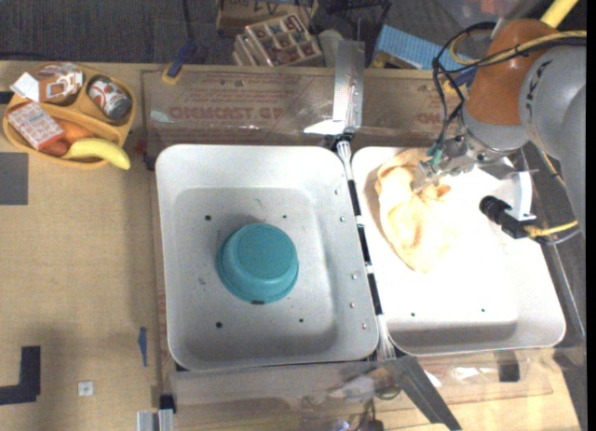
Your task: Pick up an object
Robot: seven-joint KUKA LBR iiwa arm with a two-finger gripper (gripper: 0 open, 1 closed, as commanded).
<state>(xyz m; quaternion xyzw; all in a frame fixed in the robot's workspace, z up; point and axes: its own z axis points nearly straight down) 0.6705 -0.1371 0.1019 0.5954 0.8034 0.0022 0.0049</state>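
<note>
A crumpled pale yellow and orange cloth lies in the left half of the right bin. A teal bowl sits upside down in the middle of the left bin. The arm comes in from the upper right, its orange band above the wrist. My gripper is low over the cloth's upper right edge and seems to touch it. The cloth still rests flat on the bin floor.
A black connector with a yellow cable hangs off the arm over the right bin. A yellow tray with a banana, cans and boxes stands on the bench at far left. Cardboard lines the bins' back edge.
</note>
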